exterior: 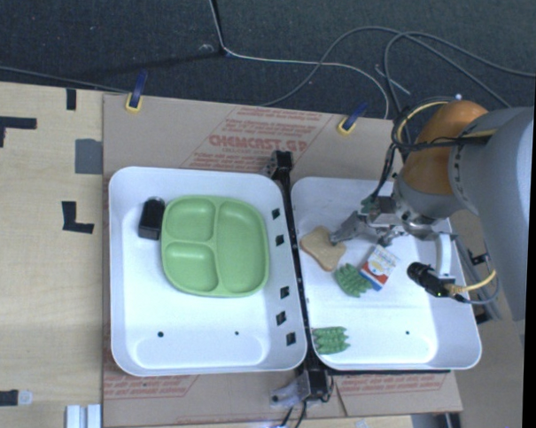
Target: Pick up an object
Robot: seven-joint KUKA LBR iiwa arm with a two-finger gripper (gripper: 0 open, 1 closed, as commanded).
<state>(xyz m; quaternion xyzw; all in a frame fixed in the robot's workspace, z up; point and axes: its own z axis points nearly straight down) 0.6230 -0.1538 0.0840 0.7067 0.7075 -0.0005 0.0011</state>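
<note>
The arm's pincer point(363, 223) hovered low in the right bin point(440, 345), its fingers spread apart and gripping nothing, with the tan bread-shaped toy point(323, 248) just beside its tips. The piece looked light and soft, best pinched across its narrow sides.

Bench point(35, 269): light wood top w/ black tape marks on its left side. Brown cardboard sheet point(254, 137) lies on it, red print, held at the far edge by 2 clips, blue-yellow point(136, 95) & point(353, 119). On the cardboard, 2 white bins side by side, touching: left bin point(130, 336), right bin point(448, 350). Cables point(301, 64) trail over the dark surface beyond.
</note>
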